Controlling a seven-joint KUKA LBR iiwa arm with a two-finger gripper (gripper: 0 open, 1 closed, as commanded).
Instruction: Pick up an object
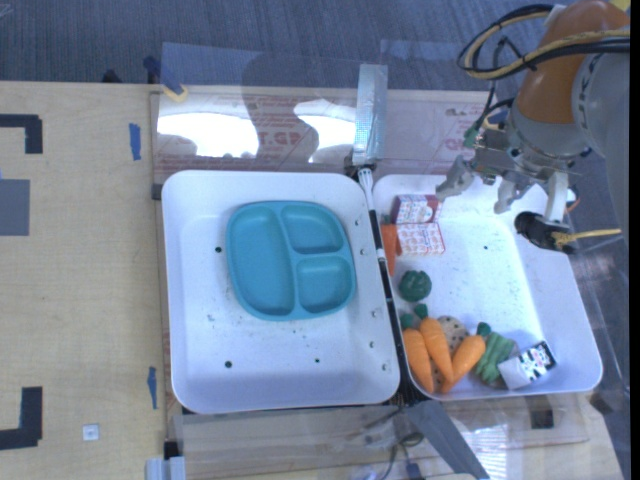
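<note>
carrots, two orange plastic ones (432, 353), lie side by side near the front rim of the right-hand shallow white bin (560, 268), their long axes running roughly from that bin's middle toward its front edge. just rightward of them along the same rim sit a green toy vegetable (492, 353) and a small white block with black markings (528, 364); a dark green leafy toy (415, 285) rests further back, and two small red-and-white boxes (418, 226) sit against the bin's left wall, near its back. the jaws (490, 180) hang over the bin's back edge, spread apart with nothing between them. of the candidates, the boxes look nearest, lying just forward and leftward of the jaws; the carrot cluster is well apart, at the opposite end. a speckled round thing under the carrots is too covered to identify, and the fingertips themselves are small and hard to read.
</note>
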